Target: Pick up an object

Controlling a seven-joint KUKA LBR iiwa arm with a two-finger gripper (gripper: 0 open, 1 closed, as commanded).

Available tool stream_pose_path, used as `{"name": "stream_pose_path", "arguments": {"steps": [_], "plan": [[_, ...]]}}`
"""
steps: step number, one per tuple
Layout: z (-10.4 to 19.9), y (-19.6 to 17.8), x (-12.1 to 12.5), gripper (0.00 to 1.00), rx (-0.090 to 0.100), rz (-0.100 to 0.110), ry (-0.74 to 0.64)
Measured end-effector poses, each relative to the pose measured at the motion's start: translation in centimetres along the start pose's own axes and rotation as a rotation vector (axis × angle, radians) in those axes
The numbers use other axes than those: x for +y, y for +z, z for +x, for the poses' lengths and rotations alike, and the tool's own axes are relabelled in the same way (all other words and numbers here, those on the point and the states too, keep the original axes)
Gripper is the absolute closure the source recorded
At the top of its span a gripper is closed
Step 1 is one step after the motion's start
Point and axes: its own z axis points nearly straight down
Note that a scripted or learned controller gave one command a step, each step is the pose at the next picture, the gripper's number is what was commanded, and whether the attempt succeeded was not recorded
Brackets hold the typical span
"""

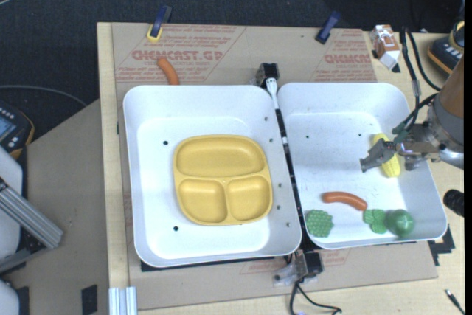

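Our gripper [389, 157] sits low in the right bin [324, 111], and we cannot tell whether it is apart or together. Far to its left, in the left bin [147, 158], lies the yellow divided tray [221, 178]. Nearer, below and left of the gripper, a green leafy piece [318, 222] lies by the bin's front wall, with the red sausage [344, 198] just above it. The yellow corn [389, 161] is right at the gripper, touching or nearly so, though we cannot see it held. Below the gripper are the green vegetables [391, 220]. We judge the corn the likely target; being rounded and close to the bin's side wall, it could roll or be nudged aside, leaving the grasp empty.
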Motion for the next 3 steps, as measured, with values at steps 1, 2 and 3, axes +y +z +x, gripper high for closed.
{"name": "stream_pose_path", "arguments": {"steps": [1, 2, 3], "plan": [[0.0, -0.5, 0.2, 0.0, -0.002, -0.011, -0.003], [0.5, 5.6, -0.4, 0.0, 0.001, -0.002, -0.002], [1.0, 11.9, -0.7, 0.0, 0.001, -0.003, -0.002]]}}
